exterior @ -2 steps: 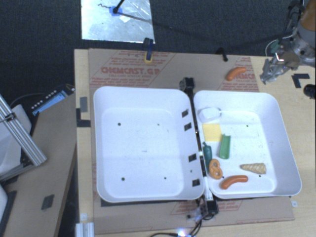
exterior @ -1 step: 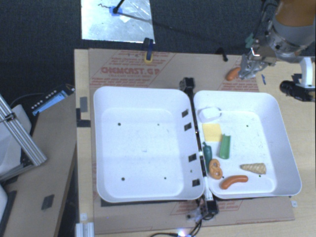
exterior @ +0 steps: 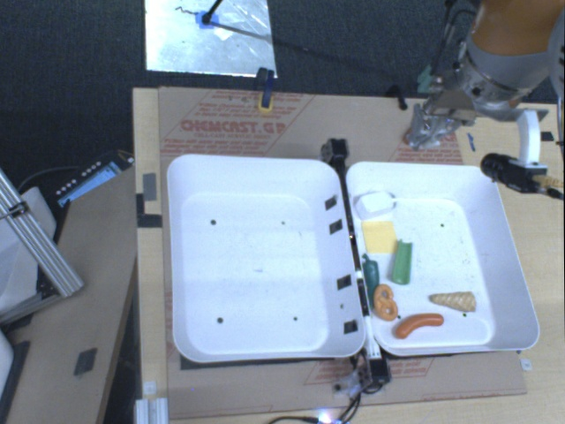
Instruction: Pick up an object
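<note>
Two shallow white plastic bins side by side on the bench; left bin bare inside, right bin carrying all the candidates. Sitting in the right bin: a pale white rounded lump near the far-left corner; a flat yellow square block just below it; a green cylinder like a little cucumber touching or nearly touching the yellow block's right side, long axis running roughly toward and away from the camera; a smaller dark green piece hard against the divider; an orange pretzel-shaped ring below that; an orange-red sausage lying mostly left-to-right near the front wall; a tan ridged cone pointing left, off on its own.

Two-finger gripper hanging past the far rim of the right bin, over the brown cardboard sheet, not above any object; everything pickable lying nearer the camera and slightly left of it. Closest by far: the white lump; then the yellow block. Probably needs a move toward the camera and down before anything happens.

Fingers themselves too small and murky to read; can't tell whether spread or pressed together. Nothing visible between them, so no grab yet going by this. Tan cone looks like the easiest target, being well apart from its neighbours; the crowd along the divider looks awkward for a clean pinch.
</note>
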Controlling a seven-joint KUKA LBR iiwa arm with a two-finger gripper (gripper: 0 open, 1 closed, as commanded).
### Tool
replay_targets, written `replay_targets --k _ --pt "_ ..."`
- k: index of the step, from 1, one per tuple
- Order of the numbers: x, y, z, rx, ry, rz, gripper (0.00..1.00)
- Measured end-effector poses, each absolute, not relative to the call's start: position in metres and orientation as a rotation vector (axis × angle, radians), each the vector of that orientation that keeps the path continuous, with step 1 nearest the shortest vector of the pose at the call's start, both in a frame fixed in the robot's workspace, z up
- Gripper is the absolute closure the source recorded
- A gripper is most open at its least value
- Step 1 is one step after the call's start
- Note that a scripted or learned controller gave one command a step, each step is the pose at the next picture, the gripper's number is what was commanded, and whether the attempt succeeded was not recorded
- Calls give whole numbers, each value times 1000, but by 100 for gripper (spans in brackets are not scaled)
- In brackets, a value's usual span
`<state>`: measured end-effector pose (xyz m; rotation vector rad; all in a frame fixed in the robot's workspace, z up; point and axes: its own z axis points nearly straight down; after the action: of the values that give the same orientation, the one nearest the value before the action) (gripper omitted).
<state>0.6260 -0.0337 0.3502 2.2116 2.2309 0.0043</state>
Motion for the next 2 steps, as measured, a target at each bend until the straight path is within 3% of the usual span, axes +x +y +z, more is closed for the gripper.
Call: replay_targets --k 2 --pt "594 61 333 2213 2232 1 100"
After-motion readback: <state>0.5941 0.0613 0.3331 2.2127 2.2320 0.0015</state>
